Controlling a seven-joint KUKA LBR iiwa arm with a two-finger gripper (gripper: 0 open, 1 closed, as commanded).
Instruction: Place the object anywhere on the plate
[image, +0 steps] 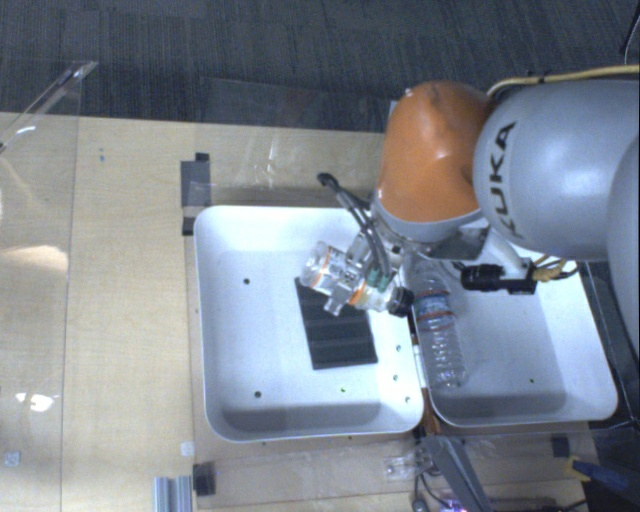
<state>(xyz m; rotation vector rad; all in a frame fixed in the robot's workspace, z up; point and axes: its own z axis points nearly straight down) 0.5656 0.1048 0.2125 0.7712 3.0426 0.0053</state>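
Grey arm (560, 170) above bottle (440, 340), beside plate (338, 328)

arm (540, 150) cut off right, bottle (440, 335) top hidden

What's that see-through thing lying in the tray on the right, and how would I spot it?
Find the right white bin, under the big grey and orange arm. Along that bin's left wall lies a clear plastic water bottle, on its side. It is transparent, unlike the flat black rectangular plate in the left bin.
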